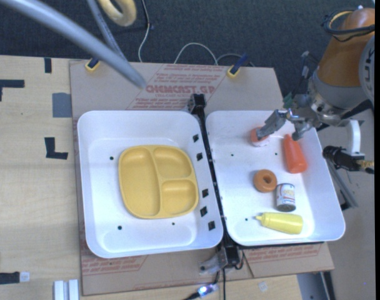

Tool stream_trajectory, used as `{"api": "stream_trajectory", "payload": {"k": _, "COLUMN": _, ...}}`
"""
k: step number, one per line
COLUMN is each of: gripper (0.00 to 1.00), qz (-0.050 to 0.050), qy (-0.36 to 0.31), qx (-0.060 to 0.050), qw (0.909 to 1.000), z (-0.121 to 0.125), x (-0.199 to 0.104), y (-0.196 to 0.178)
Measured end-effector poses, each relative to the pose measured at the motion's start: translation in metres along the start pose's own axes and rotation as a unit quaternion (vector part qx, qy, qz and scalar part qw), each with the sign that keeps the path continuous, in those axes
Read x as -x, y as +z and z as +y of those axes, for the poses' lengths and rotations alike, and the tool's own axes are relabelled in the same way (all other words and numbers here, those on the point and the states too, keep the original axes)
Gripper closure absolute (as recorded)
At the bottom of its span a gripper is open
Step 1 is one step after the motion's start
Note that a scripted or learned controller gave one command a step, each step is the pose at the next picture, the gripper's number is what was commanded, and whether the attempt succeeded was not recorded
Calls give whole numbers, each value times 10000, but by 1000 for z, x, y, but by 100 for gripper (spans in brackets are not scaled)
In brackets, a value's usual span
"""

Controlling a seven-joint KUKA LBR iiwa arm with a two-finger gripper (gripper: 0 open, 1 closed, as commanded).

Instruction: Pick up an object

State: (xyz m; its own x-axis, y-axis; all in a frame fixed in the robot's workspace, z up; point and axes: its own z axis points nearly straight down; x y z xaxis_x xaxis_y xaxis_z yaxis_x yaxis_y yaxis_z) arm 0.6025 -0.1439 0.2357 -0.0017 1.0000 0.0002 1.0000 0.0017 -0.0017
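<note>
Two shallow white bins sit side by side on a table [27,167], over a brown cardboard sheet [177,83].

The left bin [93,136] holds a yellow divided plate [157,181] with three compartments, lying flat near the bin's centre.

The right bin [327,224] holds five objects. A small red-and-white object [260,137] lies toward 11 o'clock in the bin. An orange carrot-shaped piece [294,155] lies toward 1 o'clock, lengthwise along the 12-to-6 axis. A brown ring-shaped doughnut [264,180] sits near the centre. A small tin can [285,197] stands just beside the doughnut, at its 4 o'clock. A yellow squeeze bottle [280,222] lies on its side at 6 o'clock, nozzle pointing toward 9 o'clock.

The arm [346,55] enters from 3 o'clock. Its gripper [284,125] hangs over the far part of the right bin, fingers spread apart with nothing between them; one finger [272,122] reaches toward the red-and-white object, the other stands above the carrot-shaped piece's upper end.
</note>
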Motion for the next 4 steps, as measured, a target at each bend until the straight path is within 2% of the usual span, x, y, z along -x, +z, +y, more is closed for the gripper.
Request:
{"api": "stream_trajectory", "payload": {"k": 1, "gripper": 0, "qz": -4, "qy": 4, "qx": -21, "qw": 10000, "z": 4, "x": 4, "y": 62}}
{"api": "stream_trajectory", "payload": {"k": 3, "gripper": 0, "qz": -11, "qy": -1, "qx": 4, "qw": 10000, "z": 4, "x": 9, "y": 153}}
{"api": "stream_trajectory", "payload": {"k": 4, "gripper": 100, "qz": -14, "qy": -5, "qx": 16, "qw": 10000, "z": 6, "x": 8, "y": 140}}
